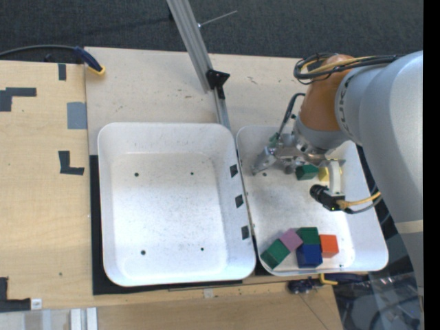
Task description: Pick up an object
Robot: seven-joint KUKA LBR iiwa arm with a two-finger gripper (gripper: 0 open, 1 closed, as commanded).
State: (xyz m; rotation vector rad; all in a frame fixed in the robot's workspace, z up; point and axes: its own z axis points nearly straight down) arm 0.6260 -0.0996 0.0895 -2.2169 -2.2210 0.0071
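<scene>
Several small blocks lie bunched at the near end of the right bin (364,253): a green block (276,253), a pale purple block (291,239), a dark green block (309,235), a blue block (309,255) and an orange block (328,245). Another green block (306,172) peeks out from under the wrist further back. My gripper (263,162) hangs low over the far left part of the right bin, close to the wall it shares with the left bin, well apart from the bunch of blocks. Nothing shows in its grasp.
The left bin (110,150) sits beside the right one, sharing a raised rim. A slanted metal pole (196,43) crosses the bench behind the bins. The grey arm covers the right bin's far right side. A yellow-tipped cable loops near the wrist (344,201).
</scene>
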